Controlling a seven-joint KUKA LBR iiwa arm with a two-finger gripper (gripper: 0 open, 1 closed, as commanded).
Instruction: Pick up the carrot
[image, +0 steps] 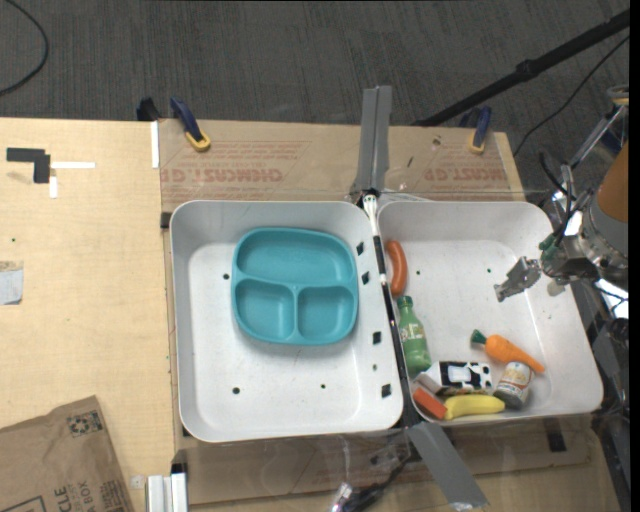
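Camera view, pincer (512, 280) blurred, carrot (512, 350) unobscured

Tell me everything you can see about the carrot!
The carrot is a small toy that looks like plastic, orange with a green tip pointing left. It lies flat and slanted on the floor of the right bin, near the front right corner. Its lower end sits by a small jar; contact is unclear.

Glossy white plastic bins (200, 300), a matt teal plastic tray (295, 287), pale wood bench (80, 260), brown cardboard (60, 460)
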